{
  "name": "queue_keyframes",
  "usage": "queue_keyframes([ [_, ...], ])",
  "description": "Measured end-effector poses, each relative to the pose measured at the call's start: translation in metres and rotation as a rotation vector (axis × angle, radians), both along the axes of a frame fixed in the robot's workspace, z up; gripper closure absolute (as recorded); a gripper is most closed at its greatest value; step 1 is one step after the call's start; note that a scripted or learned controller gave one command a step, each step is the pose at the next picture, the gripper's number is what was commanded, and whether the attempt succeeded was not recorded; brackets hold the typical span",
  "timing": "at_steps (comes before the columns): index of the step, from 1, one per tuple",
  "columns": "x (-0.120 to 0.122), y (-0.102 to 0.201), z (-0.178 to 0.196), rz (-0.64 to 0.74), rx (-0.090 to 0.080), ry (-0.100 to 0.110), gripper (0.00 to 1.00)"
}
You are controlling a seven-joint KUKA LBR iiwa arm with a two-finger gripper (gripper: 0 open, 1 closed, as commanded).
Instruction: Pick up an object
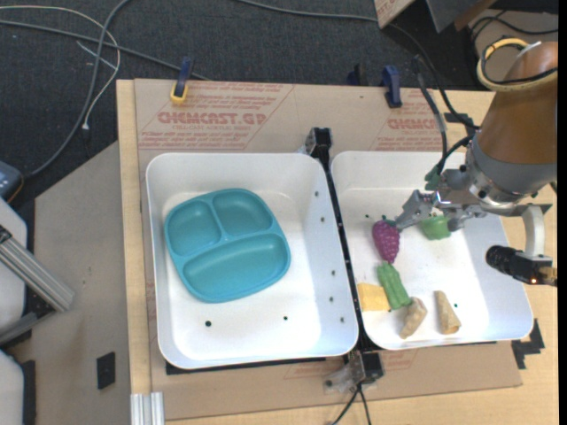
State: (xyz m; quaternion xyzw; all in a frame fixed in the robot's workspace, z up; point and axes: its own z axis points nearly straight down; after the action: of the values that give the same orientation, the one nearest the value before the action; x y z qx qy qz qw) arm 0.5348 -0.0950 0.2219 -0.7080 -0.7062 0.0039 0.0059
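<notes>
My gripper hangs over the upper middle of the right bin, under the grey arm with its orange band. A small green object lies right beneath it, partly covered by it. Left of the gripper sits a purple bunch of grapes. Nearer the front lie a green cucumber-like piece, a yellow wedge and two beige pieces.
The left bin holds a teal divided plate. A black divider clamp sits between the bins at the back. A black fitting juts over the right bin's right rim. Blue clamps hold the cardboard base.
</notes>
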Motion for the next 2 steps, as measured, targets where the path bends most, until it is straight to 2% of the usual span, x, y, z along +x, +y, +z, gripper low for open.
queue_keyframes([
  [1, 0.002, 0.000, 0.006, 0.003, -0.001, -0.012, 0.00],
  [2, 0.000, -0.001, -0.058, 0.002, 0.000, -0.005, 0.00],
])
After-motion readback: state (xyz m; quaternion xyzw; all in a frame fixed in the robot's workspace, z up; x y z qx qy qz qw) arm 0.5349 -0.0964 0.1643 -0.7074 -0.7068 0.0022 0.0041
